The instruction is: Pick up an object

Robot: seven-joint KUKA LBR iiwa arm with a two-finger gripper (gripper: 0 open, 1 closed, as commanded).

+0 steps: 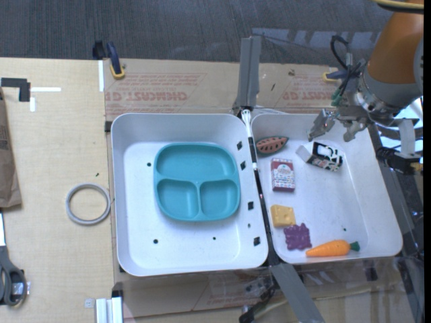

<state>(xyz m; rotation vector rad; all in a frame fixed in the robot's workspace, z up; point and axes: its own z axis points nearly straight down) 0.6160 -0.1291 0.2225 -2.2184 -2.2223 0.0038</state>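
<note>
Near the right bin's (377, 180) far rim, the gripper (335, 128) hangs open; clear floor beneath.

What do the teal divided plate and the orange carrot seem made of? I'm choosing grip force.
The teal divided plate looks like moulded plastic with a smooth satin finish: uniform colour, rounded compartment ridges. The orange carrot with a green tip looks like toy plastic or rubber, evenly coloured; which one cannot be told.

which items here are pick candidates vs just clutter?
Job: gripper, above the right bin; in that bin: black-and-white toy, red box, cracker, purple piece, carrot, brown oval toy.

Lying about: teal plate, tape ring, scissors.
</note>
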